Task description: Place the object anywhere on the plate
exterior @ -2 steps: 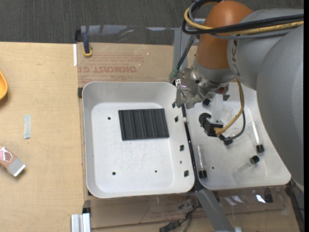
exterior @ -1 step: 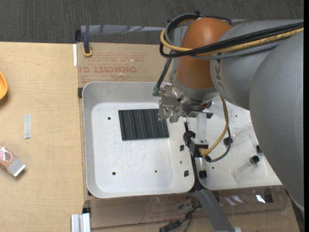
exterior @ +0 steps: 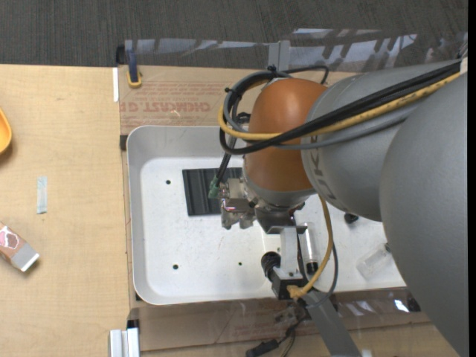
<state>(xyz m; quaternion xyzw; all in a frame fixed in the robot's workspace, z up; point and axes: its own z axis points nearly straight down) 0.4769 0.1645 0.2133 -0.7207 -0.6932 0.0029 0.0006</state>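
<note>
A black ribbed flat rectangle [exterior: 201, 192], possibly the plate, lies on the floor of the white bin [exterior: 156, 222], towards its back. The arm's orange band [exterior: 279, 136] and grey wrist hang over the bin's middle and cover the rectangle's right end. The gripper [exterior: 238, 213] sits under the wrist, right at the rectangle's right edge, low over the bin floor. Its metal mount with a small green board shows, but the arm hides what is beneath it. I cannot make out any loose object near the gripper.
The big grey arm covers the right side, including most of the second bin, where a clear plastic item [exterior: 372, 262] peeks out. On the wooden bench at left lie a small grey strip [exterior: 42, 195], a brown-and-white piece [exterior: 16, 248] and an orange thing [exterior: 3, 132].
</note>
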